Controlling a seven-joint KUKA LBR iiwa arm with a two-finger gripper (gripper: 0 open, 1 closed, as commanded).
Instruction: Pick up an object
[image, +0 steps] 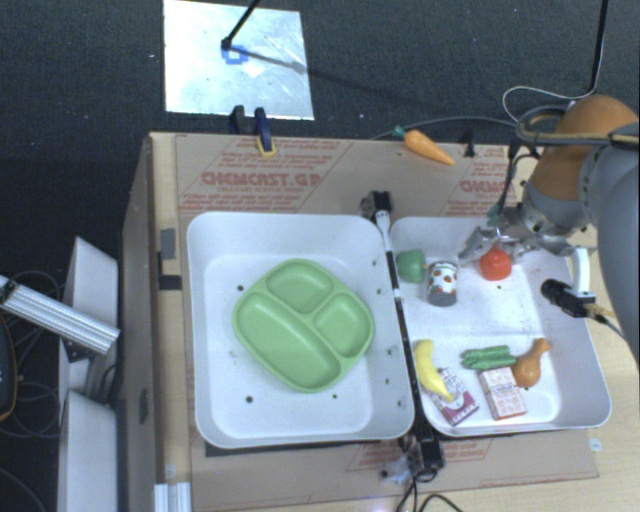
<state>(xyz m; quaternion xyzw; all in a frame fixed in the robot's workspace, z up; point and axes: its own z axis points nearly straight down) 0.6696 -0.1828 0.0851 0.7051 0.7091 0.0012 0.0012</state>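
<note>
Two shallow white bins are set side by side on the bench; the left bin (215, 400) bears a green sectioned plastic plate (302, 322). The right bin (580, 400) holds a yellow banana (430, 366), green pods (488, 356), a small can (442, 282) and a round red-orange object (496, 264) near its far edge. The grey two-finger gripper (497, 243) is seen directly over that red-orange object; whether it is apart or together cannot be told.

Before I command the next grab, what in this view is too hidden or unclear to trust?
- Pincer: fingers blurred, wrist overhead; any grip on the red tomato unreadable.
- Can: label too small.
- Packet: partly under the banana.
- Arm: cut off at the right edge.
</note>
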